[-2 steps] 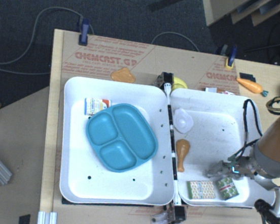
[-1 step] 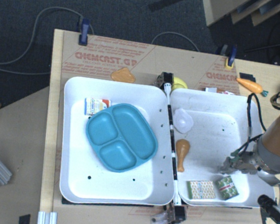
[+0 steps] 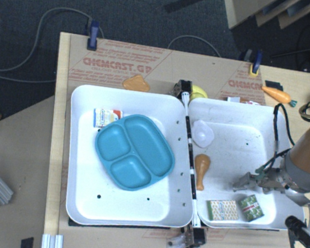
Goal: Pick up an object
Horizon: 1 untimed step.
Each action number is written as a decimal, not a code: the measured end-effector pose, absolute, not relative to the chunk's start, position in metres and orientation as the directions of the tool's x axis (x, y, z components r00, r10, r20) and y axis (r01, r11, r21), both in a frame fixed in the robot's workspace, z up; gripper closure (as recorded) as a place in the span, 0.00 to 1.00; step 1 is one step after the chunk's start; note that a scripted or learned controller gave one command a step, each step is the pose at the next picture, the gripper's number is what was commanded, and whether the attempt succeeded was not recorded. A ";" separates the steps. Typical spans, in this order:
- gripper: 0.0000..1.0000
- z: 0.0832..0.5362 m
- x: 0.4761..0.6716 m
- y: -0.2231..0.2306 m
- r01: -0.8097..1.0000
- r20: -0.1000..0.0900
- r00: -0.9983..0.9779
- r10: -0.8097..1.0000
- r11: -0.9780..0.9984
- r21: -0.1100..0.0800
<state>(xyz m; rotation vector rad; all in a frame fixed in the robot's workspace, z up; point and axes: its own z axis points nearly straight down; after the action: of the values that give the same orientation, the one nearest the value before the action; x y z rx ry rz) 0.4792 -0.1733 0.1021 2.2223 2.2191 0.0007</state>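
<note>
The two shallow bins (image 3: 77,156) were plain white. A divided plastic plate (image 3: 134,152) was sky blue. A small carton (image 3: 106,117) behind it showed white, blue and red print. A pear-shaped piece (image 3: 200,170) was tan-orange. One flat packet (image 3: 223,209) bore a pale speckled green pattern; another packet (image 3: 250,207) was darker green. A translucent cup (image 3: 203,134) looked whitish.

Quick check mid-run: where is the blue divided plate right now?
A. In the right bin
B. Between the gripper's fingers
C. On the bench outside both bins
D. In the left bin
D: the plate lies flat in the left bin, far from the gripper.
</note>
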 end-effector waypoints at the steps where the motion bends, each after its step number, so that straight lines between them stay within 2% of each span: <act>1: 0.00 0.187 0.537 -0.168 1.000 -0.004 -0.004 1.000 0.004 0.013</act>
<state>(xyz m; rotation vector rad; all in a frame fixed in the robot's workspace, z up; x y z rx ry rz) 0.5367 -0.1685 0.1866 2.2086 2.2180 0.0097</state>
